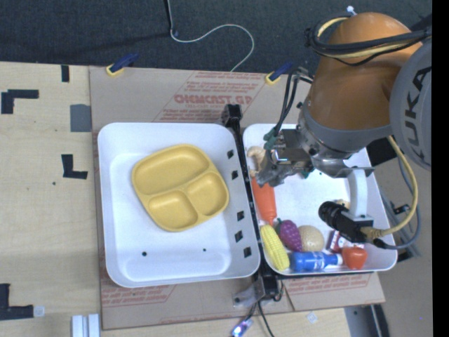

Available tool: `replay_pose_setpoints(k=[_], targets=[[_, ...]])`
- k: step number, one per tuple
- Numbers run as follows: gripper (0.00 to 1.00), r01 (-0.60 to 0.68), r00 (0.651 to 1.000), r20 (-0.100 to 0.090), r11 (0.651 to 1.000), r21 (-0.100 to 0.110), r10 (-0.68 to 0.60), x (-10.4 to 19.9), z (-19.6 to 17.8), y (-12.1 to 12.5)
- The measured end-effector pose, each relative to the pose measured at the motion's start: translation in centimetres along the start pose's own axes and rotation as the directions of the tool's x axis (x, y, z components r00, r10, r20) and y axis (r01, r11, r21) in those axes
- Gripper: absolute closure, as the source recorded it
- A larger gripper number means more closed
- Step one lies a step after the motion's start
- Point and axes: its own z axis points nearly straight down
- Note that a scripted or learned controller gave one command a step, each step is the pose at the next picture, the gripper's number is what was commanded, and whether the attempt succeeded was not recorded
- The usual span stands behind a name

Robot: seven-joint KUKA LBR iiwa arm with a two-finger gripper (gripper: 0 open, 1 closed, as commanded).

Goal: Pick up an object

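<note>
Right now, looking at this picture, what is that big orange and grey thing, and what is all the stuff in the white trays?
That is a robot arm, seen by one camera fixed above the bench, looking down at a slant. It reaches in from the right. Its grasping part, the end effector, hangs low over the right shallow white bin, just above a plastic orange carrot. I cannot tell whether it grips anything. Below lie a yellow toy corn cob, a purple toy vegetable and a blue bottle on its side. The left white bin holds a yellow divided plastic plate.
</note>
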Motion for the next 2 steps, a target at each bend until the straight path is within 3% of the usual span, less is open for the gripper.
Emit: replay_pose_setpoints(k=[1,2], targets=[[1.00,-0.001,1.000,0.000,1.000,0.004,0.001,4.20,-2.61,0.00],[0.00,-0.006,1.000,0.003,1.000,0.007,0.006,3.93,-2.45,-0.02]])
